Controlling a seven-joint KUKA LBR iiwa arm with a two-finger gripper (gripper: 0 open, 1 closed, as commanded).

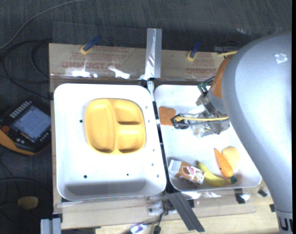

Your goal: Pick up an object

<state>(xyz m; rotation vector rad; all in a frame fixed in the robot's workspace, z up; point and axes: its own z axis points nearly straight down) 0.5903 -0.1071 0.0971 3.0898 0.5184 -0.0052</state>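
Observation:
My gripper (208, 127) hangs low over the upper middle of the right bin (187, 145), reaching in from the right under the big grey arm. A flat brown piece (165, 114) lies just left of it by the bin's left wall. Along the front of that bin lie a yellow banana (211, 177), an orange carrot (223, 164), a pale yellow rounded fruit (231, 154) and a small printed carton (188, 172). All of these lie apart from the gripper.
The left bin (70, 169) holds a yellow divided tray (115, 125) in its middle. A handheld control pendant (22, 126) lies on the floor to the left. Clamps hold a cardboard sheet behind the bins.

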